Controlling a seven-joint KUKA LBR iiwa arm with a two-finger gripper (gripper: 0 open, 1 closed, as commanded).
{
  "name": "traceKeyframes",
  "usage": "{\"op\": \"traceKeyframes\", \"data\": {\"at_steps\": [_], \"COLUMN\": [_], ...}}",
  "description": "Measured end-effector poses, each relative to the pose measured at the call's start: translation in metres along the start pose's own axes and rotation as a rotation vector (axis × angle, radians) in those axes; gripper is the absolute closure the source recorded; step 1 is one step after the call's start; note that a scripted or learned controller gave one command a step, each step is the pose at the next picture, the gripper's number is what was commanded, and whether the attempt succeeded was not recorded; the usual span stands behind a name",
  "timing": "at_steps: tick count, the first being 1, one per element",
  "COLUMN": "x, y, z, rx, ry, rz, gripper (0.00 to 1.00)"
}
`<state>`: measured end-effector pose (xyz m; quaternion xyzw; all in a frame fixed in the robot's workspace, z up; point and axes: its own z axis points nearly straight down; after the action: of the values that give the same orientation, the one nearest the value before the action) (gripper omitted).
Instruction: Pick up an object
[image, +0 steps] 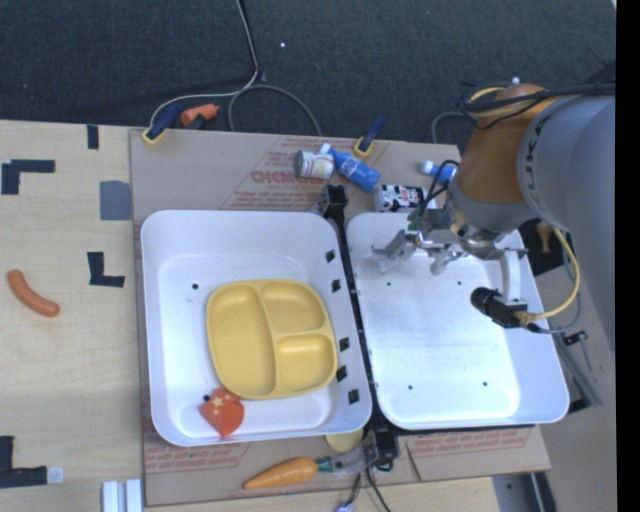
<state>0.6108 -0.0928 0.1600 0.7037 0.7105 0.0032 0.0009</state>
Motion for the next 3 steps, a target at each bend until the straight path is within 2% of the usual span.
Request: {"op": "traceKeyframes", "data": {"at_steps": [1,2,3], "x": [-0.013,-0.003,-0.015], "y": [0.051,0.039,0.058], "z": [0.075,0.074,0.075], "rx": [0.009,0.002,0.004], "ry": [-0.003,-0.007,-0.003], "rz": [0.007,0.008,0.007], "gripper": [0.00,0.00,0.00]}}
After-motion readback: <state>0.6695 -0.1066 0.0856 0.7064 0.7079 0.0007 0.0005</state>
